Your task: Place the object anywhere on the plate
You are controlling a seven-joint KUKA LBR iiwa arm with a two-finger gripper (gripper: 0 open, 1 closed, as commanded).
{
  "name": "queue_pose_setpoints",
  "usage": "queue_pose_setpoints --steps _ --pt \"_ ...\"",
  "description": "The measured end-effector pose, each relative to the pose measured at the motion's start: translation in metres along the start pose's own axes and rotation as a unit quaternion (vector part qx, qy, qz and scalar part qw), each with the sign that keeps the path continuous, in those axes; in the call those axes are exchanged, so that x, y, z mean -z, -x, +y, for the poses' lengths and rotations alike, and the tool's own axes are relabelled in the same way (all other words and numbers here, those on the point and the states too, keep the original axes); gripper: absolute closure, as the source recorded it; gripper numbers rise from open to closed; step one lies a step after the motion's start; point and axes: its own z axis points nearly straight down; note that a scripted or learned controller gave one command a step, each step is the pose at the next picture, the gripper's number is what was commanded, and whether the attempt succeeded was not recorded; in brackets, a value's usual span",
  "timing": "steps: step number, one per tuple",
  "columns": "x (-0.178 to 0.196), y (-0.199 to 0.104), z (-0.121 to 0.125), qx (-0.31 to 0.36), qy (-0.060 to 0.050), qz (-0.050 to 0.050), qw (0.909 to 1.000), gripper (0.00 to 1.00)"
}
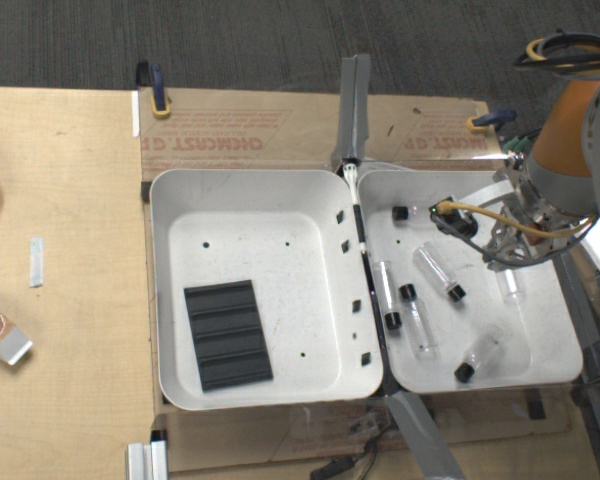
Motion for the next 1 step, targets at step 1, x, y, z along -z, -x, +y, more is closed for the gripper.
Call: queue_pose_setpoints --steps 1 --pt "0.0472 -0.0022 -0.0897 0.024 0.001 0.0 0.9997 1.0"
